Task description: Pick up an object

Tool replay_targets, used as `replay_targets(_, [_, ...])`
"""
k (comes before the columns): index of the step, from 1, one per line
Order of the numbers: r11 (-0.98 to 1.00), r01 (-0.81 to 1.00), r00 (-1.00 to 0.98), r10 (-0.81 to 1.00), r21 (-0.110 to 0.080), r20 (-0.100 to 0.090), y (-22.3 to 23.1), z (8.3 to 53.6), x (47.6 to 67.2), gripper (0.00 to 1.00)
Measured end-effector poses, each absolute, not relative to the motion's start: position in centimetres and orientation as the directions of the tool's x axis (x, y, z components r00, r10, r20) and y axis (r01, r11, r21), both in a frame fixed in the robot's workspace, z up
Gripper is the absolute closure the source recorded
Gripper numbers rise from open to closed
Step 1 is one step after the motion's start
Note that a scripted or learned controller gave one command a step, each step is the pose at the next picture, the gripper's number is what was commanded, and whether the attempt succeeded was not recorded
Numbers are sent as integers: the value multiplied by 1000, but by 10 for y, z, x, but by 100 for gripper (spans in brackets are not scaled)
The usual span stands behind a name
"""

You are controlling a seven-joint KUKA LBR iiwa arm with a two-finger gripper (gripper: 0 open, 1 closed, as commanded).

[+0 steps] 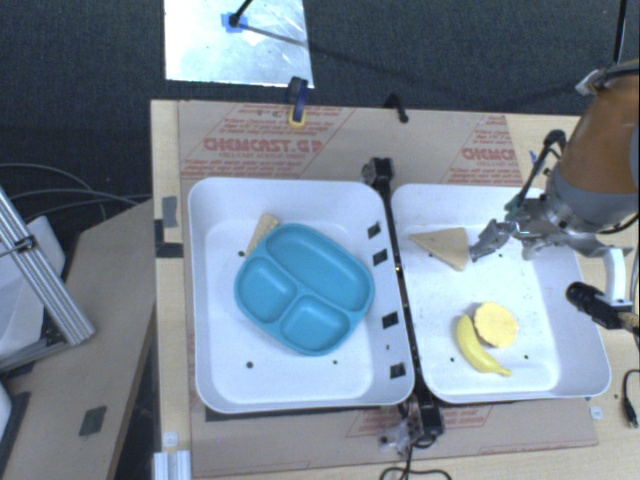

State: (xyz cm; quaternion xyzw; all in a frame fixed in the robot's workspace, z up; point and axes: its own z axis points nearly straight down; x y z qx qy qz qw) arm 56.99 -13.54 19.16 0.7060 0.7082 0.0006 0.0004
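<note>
The gripper [497, 236] hovers open and empty; the tan wedge [443, 246] lies just left. Best to centre over it before descending.

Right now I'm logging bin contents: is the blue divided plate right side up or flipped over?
Right side up: the blue divided plate shows its three recessed compartments facing up.
</note>
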Motion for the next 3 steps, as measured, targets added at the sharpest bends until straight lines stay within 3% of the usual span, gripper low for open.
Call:
replay_targets(1, [-3,1000,3,1000,-8,2,-161,115,510,0])
replay_targets(2, [-1,1000,1,1000,-1,0,-177,83,485,0])
replay_targets(3, [1,1000,-1,1000,3,-1,-189,85,487,0])
